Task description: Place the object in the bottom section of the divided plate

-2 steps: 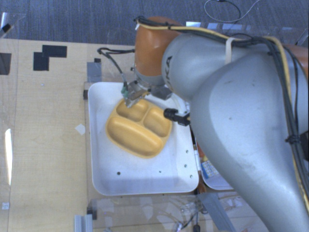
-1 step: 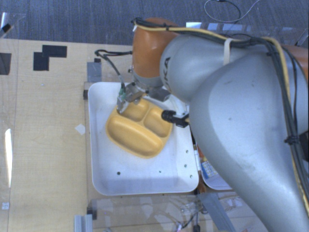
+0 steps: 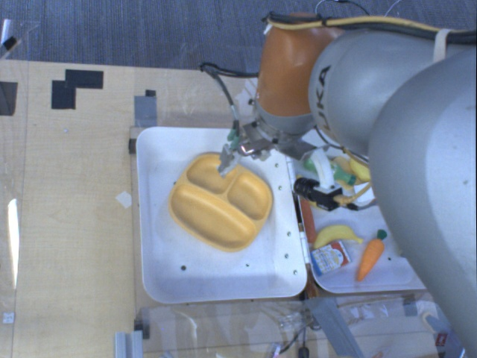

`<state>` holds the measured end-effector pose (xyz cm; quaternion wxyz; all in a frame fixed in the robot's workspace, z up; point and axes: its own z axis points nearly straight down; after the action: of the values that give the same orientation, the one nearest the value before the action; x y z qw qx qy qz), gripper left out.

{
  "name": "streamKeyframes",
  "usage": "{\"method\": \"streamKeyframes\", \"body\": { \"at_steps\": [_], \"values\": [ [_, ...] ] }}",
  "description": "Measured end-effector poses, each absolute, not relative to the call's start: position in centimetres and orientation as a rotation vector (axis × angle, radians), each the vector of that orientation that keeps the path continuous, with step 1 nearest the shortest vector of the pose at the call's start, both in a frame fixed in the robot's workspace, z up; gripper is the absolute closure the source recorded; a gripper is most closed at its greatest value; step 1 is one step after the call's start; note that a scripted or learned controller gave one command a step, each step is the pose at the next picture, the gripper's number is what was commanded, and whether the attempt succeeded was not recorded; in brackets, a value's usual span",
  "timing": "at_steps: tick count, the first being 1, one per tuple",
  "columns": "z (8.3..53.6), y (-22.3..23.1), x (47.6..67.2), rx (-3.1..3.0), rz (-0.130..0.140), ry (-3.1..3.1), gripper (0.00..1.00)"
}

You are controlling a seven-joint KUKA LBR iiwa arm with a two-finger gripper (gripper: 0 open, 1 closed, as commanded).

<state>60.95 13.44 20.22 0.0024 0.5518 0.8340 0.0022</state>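
Note:
A yellow divided plate [image 3: 220,201] lies in the left white bin [image 3: 168,271]. It has two small sections at the back and one long section [image 3: 214,217] at the front, and all three look bare. My gripper [image 3: 225,162] hangs over the ridge between the two back sections, its tip close to the plate's surface. I see no object under it. The grey arm and its orange band cover the space behind and to the right.
The right bin [image 3: 387,278] holds a banana [image 3: 337,235], a carrot [image 3: 370,255], a small red and white pouch [image 3: 330,258] and some yellow-green pieces [image 3: 352,171] partly under the arm. A red strip [image 3: 305,216] lies along the wall between the bins.

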Motion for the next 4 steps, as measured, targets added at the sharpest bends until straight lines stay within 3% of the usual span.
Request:
{"method": "streamKeyframes", "body": {
  "at_steps": [1,2,3,4],
  "values": [
    [21.2,13.6,61.1,1.718,0.01,2.62,1.0],
    [9.9,22.2,56.1,2.064,0.014,2.366,1.0],
    [30.0,20.9,57.9,2.136,0.007,2.298,1.0],
    [20.7,13.0,53.9,1.84,0.001,2.545,1.0]
  ]
}}
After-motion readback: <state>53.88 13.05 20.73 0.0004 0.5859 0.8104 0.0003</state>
